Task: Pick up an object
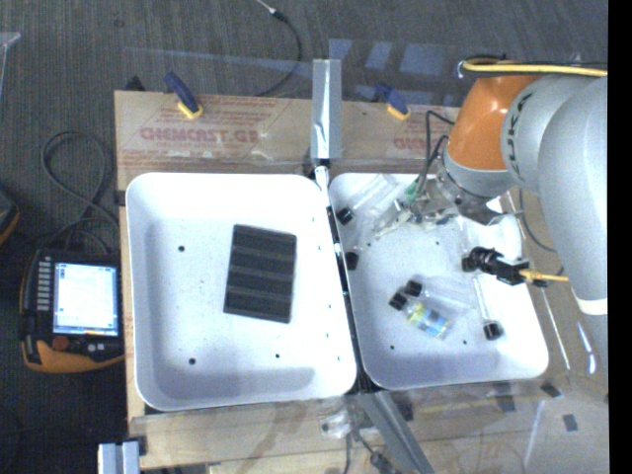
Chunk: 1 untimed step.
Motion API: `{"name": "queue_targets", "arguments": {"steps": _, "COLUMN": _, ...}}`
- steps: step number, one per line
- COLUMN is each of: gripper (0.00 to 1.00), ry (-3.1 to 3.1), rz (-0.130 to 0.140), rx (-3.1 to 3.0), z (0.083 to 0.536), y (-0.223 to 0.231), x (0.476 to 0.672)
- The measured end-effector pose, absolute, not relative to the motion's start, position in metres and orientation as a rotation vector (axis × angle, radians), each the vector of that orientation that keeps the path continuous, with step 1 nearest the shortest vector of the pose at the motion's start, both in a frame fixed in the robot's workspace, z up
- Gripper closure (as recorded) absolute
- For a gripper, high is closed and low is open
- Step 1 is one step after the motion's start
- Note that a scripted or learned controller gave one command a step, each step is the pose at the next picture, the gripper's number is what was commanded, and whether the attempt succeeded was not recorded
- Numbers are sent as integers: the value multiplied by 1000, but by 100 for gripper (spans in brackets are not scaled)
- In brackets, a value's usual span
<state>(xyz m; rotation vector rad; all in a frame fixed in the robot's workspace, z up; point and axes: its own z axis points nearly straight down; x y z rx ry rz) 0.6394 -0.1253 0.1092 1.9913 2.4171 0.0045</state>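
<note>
We can't tell the gripper [427, 202] state; the clear bag [434, 316] lower right looks light, slippery, so we'd pinch its bulky middle

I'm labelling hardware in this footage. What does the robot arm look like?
The arm is a thick, rounded grey body with a glossy orange band above the wrist, and dark lettering runs along the grey shell beside it. A yellow cable arcs over the top. The gripper below is a small dark and metallic assembly with thin wires.
</note>
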Motion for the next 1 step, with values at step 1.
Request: {"name": "queue_targets", "arguments": {"steps": 1, "gripper": 0, "ry": 2466, "rz": 9, "rx": 1929, "z": 91, "y": -118, "x": 543}}
